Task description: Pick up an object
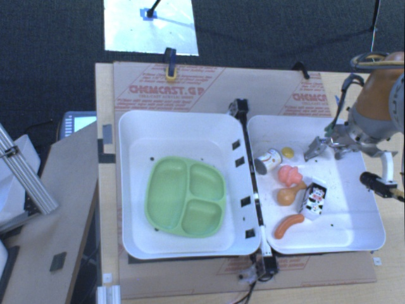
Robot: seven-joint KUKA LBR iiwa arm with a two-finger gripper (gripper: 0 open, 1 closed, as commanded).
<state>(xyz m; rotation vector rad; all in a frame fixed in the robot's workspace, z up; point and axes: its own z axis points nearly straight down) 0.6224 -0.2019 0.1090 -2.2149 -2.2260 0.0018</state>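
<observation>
The right bin holds several small objects: a little white and grey can, a yellow piece, a pink lumpy toy, an orange round fruit, a black and white box and an orange sausage. My gripper hangs over the bin's upper right part, to the right of the yellow piece and apart from every object. Its two fingers are spread open with nothing between them.
The left bin holds a green divided plate. A black-clipped divider runs between the bins. The grey and orange arm comes in over the right bin's far right corner, and a black part sticks out at its right edge.
</observation>
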